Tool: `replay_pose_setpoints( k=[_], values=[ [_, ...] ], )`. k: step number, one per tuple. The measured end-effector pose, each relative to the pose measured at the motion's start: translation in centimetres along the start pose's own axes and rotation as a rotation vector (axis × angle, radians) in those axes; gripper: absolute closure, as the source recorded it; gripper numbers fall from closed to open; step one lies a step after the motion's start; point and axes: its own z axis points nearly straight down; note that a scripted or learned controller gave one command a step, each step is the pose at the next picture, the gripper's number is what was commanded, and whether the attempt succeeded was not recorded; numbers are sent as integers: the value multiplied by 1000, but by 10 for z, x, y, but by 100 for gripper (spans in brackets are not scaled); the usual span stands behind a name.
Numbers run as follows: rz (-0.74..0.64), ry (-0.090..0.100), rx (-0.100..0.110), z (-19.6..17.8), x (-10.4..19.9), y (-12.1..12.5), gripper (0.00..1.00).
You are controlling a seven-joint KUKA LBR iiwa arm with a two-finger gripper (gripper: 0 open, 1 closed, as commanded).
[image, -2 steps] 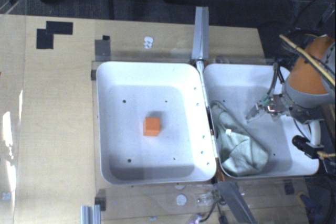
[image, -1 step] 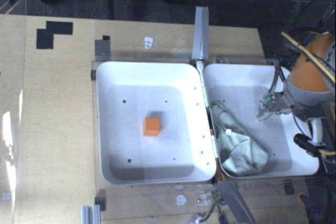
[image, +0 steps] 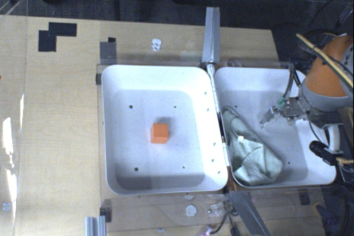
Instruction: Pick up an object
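Camera view, nearest first: a crumpled pale cloth [image: 251,155] lies in the near left corner of the right bin [image: 315,174]. An orange cube [image: 160,133] sits mid-floor in the left bin [image: 119,119]. Farther right, the gripper [image: 272,115] hovers over the right bin, holding nothing; its state I cannot tell.

No readable text, label, brand, number or sign appears on the pale wooden desk [image: 61,119] or anything resting on it.
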Motion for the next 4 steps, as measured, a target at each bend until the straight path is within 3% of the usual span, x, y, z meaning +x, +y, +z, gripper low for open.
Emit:
replay_pose_setpoints(
  k=[1,2,3,4],
  values=[
    [-4,1,2,-8,1,1,100],
    [87,0,3,-85,-18,66,100],
    [354,-1,5,-85,-31,91,100],
    [641,-2,7,-82,-24,103,100]
  ],
)
